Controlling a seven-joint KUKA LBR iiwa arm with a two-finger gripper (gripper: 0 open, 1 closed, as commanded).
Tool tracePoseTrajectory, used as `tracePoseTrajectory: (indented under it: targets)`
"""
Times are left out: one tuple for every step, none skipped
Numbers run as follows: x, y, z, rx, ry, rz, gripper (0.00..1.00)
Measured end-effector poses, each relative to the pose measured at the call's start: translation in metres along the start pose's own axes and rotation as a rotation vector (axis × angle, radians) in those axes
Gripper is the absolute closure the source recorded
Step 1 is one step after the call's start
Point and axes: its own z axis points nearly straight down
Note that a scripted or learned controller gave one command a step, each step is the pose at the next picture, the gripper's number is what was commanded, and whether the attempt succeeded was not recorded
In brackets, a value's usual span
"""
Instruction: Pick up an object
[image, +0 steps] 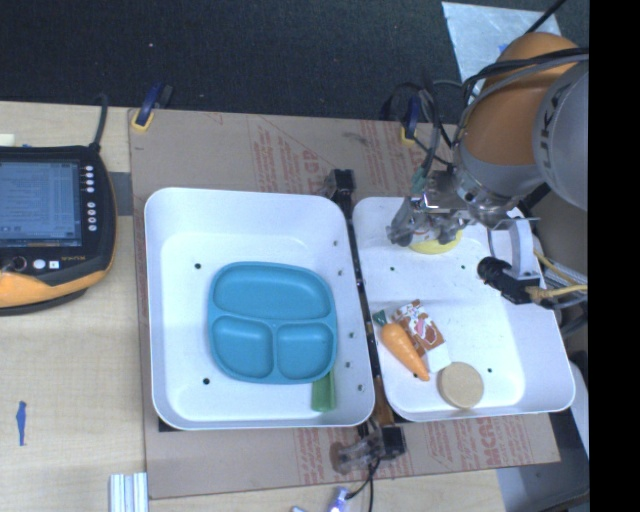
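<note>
- Hovering at the upper edge of the right bin (520, 350), the gripper (428, 225) sits right over a yellow object (437, 243); whether its jaws are spread I cannot tell.
- Lower in that bin: one carrot (404, 346) lying diagonally, one snack packet (424, 326), one tan disc (462, 384).
- The left bin (170, 300) holds one blue divided plate (272, 322) and one green piece (322, 392).

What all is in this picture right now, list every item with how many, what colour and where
white bins: 2, white, side by side on the bench
divided plate: 1, blue, middle of left bin
green piece: 1, green, left bin's near right corner, beside the plate
carrot: 1, orange, right bin, near its left wall
small packet: 1, red and white, touching the carrot
round disc: 1, tan, right bin's near edge
yellow object: 1, yellow, right bin's far end, under the gripper
control tablet: 1, black and orange, far left
gripper: 1, grey, over the yellow object
</note>
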Motion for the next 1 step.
tracePoseTrajectory:
  targets:
    - [-0.0392,0.032,0.1118,0.003,0.001,-0.002,1.0]
